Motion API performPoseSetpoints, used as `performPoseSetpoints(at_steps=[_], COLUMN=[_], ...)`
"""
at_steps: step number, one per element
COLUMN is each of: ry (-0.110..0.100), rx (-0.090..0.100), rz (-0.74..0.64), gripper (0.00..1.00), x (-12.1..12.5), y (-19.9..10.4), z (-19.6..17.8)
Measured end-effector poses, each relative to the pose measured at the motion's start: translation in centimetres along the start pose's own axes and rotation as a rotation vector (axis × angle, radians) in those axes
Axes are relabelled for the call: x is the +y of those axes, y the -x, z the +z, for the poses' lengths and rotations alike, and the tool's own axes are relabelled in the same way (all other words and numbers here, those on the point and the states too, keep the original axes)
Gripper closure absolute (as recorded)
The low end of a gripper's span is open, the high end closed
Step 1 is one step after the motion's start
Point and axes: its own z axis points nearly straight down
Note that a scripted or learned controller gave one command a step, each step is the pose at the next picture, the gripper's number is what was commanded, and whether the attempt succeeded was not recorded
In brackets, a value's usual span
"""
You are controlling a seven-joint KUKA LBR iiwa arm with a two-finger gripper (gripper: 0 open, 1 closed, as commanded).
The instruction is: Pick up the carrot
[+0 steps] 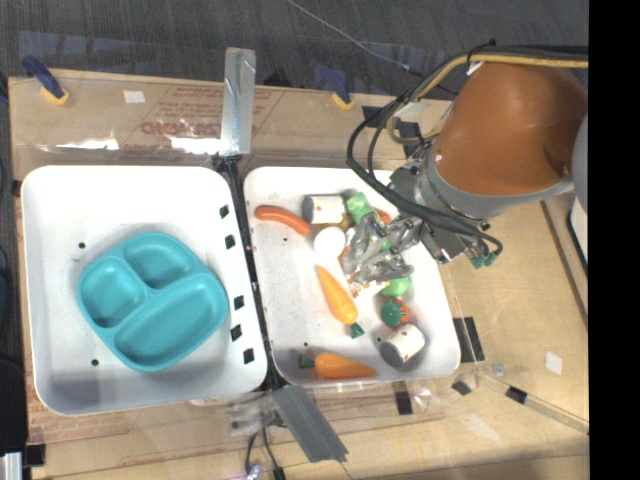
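Three orange, carrot-like pieces lie in the right-hand shallow white bin [262,268]; the nearest to the metal two-finger claw [372,253] is the tapered orange plastic carrot with a green stem end [337,296] near the bin's middle. It lies just to the lower left of the claw in the camera view, apparently apart from it. Its long axis runs diagonally — pointed tip toward the upper left, green stub toward the lower right. Claw state: cannot tell; the fingertips are lost in clutter and nothing shows plainly between them. Surface of the carrot looks smooth and glossy, so judged likely to slip unless gripped across the thick middle. A second carrot [338,367] lies flat along the bin's near wall, and a curved orange piece [283,218] — possibly a pepper — lies at upper left; both are farther off.
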Motion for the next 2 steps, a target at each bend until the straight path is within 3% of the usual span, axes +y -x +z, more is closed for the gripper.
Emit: performPoseSetpoints(at_steps=[1, 2], ry=[0.002, 0.014], rx=[0.006, 0.011], rz=[-0.116, -0.284], gripper=[1.00, 1.00], x=[-7.9, -9.6], y=[-3.1, -6.3], z=[-4.7, 6.5])
